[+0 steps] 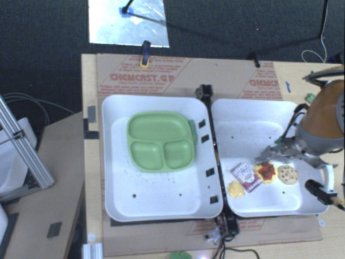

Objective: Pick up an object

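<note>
In the right bin [253, 128] several small objects lie near the front. A red and yellow toy [265, 171] sits in the middle of them, with a round cookie [287, 174] to its right. A pink and white packet [245, 176] and a small yellow piece [235, 189] lie to its left. My gripper [276, 153] reaches in from the right below the orange-banded wrist [323, 112]. It hangs just behind the red toy and the cookie, and nothing shows between its fingers.
The left bin [118, 193] holds a green divided plate [161, 142]. A black divider with clips [211, 155] runs between the bins. A black part [318, 191] juts over the right bin's front right corner. The cardboard base [151, 77] lies under both bins.
</note>
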Controlling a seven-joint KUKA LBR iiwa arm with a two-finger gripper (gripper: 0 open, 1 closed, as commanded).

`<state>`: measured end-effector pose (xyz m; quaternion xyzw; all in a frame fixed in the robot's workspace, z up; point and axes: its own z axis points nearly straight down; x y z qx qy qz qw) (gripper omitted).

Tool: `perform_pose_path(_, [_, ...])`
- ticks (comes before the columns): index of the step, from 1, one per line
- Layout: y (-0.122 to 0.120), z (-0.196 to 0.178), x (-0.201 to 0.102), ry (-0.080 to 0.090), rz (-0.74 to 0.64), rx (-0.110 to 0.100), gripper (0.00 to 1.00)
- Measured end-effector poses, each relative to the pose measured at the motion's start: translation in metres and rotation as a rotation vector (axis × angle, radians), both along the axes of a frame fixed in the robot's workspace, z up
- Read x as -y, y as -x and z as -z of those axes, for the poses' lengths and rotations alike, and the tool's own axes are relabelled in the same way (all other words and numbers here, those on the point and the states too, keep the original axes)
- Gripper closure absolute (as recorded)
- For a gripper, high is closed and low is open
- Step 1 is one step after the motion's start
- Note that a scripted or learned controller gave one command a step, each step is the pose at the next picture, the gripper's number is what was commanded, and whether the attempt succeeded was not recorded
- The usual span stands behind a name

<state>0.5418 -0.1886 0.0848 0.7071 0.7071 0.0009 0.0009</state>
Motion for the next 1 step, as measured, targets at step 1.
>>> perform_pose_path(1, [0.0000,0.0000,0.0000,0.000,0.000,0.000,0.00])
